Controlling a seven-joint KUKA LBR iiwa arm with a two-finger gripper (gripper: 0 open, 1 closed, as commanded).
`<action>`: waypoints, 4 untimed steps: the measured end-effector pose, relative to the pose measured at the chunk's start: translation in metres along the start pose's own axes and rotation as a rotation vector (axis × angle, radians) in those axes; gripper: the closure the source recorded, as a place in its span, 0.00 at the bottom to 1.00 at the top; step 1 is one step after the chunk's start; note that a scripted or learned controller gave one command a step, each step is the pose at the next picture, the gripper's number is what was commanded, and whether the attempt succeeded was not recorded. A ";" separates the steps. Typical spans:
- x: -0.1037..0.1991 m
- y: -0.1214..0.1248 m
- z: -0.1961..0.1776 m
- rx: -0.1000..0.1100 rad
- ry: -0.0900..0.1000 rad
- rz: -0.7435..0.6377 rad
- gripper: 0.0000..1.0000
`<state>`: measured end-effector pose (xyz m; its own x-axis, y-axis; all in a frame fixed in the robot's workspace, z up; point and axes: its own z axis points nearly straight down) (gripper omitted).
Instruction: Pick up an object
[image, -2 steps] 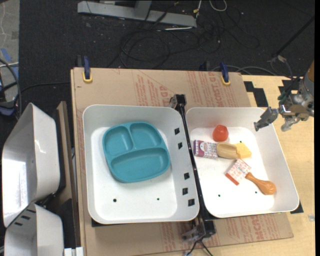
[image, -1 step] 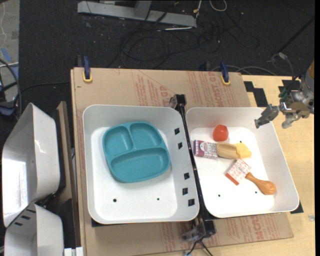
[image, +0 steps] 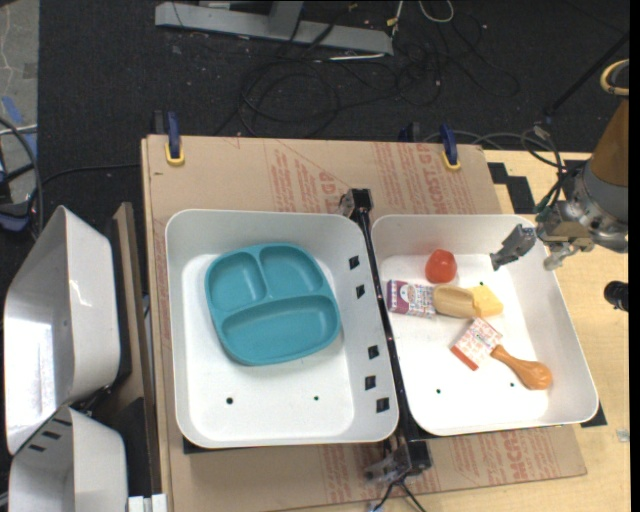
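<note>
The near edge of the worktop (image: 470, 462) is a brown cardboard sheet with red printing, and it carries two shallow white bins side by side; the gripper (image: 533, 246) is positioned over the upper right corner of the right bin (image: 570, 385), entering from the right below the grey arm (image: 608, 190); its two fingers stand spread apart with nothing between them, one dark finger (image: 512, 247) angled down and left toward the bin floor; the gripper is clear of all objects; nearest to it, a small red ball (image: 441, 266) lies to its left on the bin floor; just below the ball, a yellow block (image: 467, 301) lies flat, touching a purple and white packet (image: 410, 298) on its left side; further down, a small red and white packet (image: 476, 343) lies tilted, touching the handle end of an orange wooden utensil (image: 522, 367) that points toward the lower right corner; a row of black clips (image: 371, 350) runs along the seam between the bins; the left bin (image: 195, 410) holds a teal divided plate (image: 271, 303) with three compartments, placed slightly above centre; two yellow clamps (image: 176, 152) fix the far edge of the cardboard; beyond it, cables (image: 290, 80) lie on dark floor; at the far left stand two white containers (image: 55, 310), well apart from the bins.
</note>
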<state>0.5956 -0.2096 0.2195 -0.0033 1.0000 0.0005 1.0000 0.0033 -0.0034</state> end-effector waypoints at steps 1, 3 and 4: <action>0.006 0.003 0.062 0.001 0.000 -0.001 0.00; 0.007 0.009 0.093 -0.006 -0.002 -0.002 1.00; 0.010 0.007 0.049 -0.008 -0.002 0.000 1.00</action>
<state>0.6025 -0.2000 0.1702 -0.0029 1.0000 -0.0017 1.0000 0.0029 0.0050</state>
